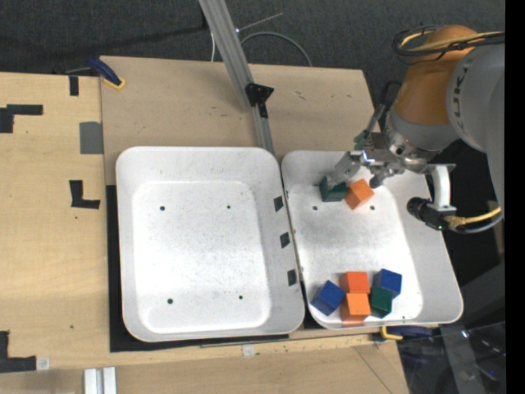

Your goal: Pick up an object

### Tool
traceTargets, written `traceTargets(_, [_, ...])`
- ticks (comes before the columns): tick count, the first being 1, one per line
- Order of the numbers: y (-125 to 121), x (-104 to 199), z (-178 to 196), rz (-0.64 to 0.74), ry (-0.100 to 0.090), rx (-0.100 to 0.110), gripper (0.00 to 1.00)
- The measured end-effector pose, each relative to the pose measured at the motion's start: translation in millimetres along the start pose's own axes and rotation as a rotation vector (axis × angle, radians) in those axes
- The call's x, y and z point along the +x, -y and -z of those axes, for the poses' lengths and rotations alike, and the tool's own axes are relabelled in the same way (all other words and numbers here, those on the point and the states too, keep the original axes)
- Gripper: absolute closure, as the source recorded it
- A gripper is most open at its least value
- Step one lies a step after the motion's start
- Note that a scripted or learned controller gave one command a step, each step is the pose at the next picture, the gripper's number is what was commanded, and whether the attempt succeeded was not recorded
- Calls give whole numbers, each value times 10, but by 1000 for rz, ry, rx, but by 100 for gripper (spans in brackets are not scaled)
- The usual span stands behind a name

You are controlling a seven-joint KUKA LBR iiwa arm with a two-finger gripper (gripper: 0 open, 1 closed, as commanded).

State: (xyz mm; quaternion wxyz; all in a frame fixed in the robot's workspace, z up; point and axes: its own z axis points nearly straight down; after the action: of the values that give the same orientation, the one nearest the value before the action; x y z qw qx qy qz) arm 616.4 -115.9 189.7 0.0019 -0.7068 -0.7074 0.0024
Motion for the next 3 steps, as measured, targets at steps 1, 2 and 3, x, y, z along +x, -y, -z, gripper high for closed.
traceTargets(1, [34,49,-449,0,0,-1,0])
traceTargets(2, [24,54,-321,2,-1,-4,100])
traceTargets(3, [-17,54,313,1,1,-12,100])
